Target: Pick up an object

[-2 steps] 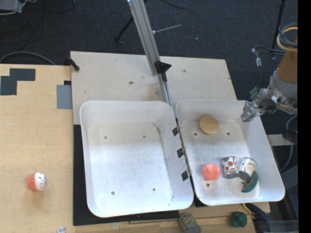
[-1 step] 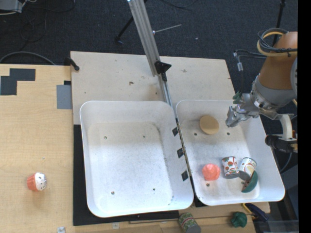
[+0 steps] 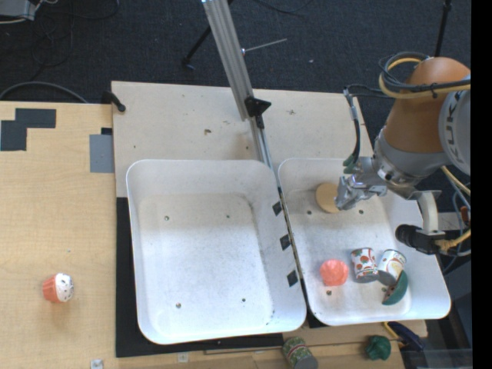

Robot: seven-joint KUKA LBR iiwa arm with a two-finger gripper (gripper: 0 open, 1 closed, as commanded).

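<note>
Camera view: right bin point(image 3: 430, 302), gripper point(image 3: 347, 198) low inside it, tan disc point(image 3: 326, 198) touching jaws on their left. Jaw opening: cannot tell. Approach step, probably; next needs closing on disc, lifting. Pink ball point(image 3: 333, 272) well below jaws.

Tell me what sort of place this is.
Probably a robotics lab's grasping test bench: two shallow white bins side by side, a grey-and-orange robot arm reaching over small objects like the tan disc, and cables on dark carpet.
</note>
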